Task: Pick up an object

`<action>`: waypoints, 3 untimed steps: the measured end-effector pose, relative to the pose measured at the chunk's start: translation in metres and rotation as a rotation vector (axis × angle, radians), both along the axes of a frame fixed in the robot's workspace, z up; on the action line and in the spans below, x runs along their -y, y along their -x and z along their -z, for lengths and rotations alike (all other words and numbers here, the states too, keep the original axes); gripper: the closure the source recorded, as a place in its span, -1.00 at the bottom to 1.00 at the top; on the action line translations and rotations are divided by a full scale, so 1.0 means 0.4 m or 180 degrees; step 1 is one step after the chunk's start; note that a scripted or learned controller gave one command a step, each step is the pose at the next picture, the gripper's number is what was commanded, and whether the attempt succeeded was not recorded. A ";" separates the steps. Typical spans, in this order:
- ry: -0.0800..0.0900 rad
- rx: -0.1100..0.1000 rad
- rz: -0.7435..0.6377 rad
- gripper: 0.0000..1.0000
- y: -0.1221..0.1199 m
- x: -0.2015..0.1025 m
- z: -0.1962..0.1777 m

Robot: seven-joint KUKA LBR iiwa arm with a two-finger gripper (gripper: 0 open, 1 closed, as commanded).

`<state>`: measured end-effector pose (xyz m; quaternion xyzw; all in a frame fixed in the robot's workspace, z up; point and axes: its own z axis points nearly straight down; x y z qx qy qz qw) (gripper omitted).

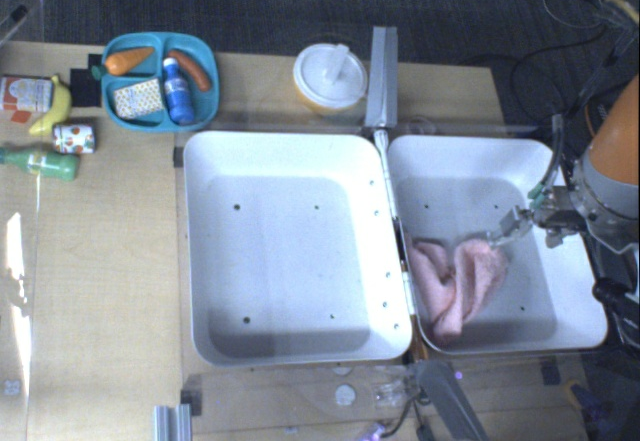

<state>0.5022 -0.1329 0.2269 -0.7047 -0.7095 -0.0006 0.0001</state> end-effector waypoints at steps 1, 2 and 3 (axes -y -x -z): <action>0.0009 0.0028 -0.0475 -1.00 -0.003 -0.041 0.322; 0.0010 0.0039 -0.0480 1.00 -0.007 -0.043 0.296; 0.0005 0.0014 -0.1068 1.00 -0.227 -0.231 0.104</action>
